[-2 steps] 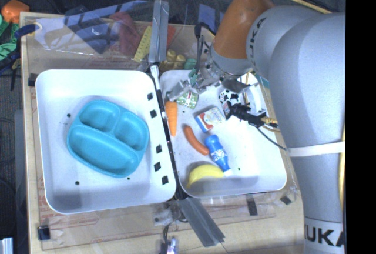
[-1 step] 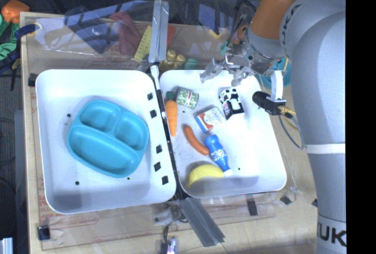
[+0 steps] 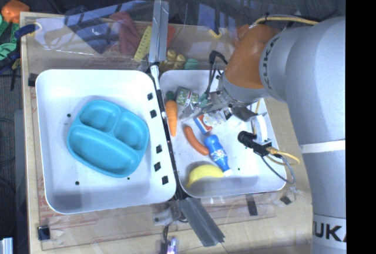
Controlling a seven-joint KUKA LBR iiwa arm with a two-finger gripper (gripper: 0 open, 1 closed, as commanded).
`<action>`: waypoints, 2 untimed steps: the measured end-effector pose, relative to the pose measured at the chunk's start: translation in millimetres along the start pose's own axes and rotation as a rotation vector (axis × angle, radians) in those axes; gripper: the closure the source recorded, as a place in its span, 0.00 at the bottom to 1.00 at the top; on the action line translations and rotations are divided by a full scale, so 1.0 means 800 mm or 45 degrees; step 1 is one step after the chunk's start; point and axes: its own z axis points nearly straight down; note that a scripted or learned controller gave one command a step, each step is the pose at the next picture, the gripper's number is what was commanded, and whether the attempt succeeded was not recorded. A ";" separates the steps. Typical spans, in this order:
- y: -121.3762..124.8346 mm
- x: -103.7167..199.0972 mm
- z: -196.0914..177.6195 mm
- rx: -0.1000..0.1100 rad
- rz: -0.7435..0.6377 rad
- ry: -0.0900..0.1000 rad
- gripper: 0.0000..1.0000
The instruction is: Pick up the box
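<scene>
- Blue tray (image 3: 108,138) lying alone in left bin (image 3: 53,188).
- Carrot (image 3: 171,117) and box (image 3: 203,122) lying in right bin (image 3: 235,188); box flat on bin floor, not lifted.
- Gripper (image 3: 207,104) down just above box; finger state impossible to tell. Grasp and lift left to do.

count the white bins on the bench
2. The left bin holds a blue tray. The right bin holds the toy food and bottle, with the arm over its top; nothing suggests a third.
</scene>
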 end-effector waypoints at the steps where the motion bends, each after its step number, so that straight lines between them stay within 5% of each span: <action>1: 0.002 -0.002 -0.015 -0.004 -0.004 -0.006 1.00; 2: 0.065 0.006 -0.113 0.010 0.115 0.002 1.00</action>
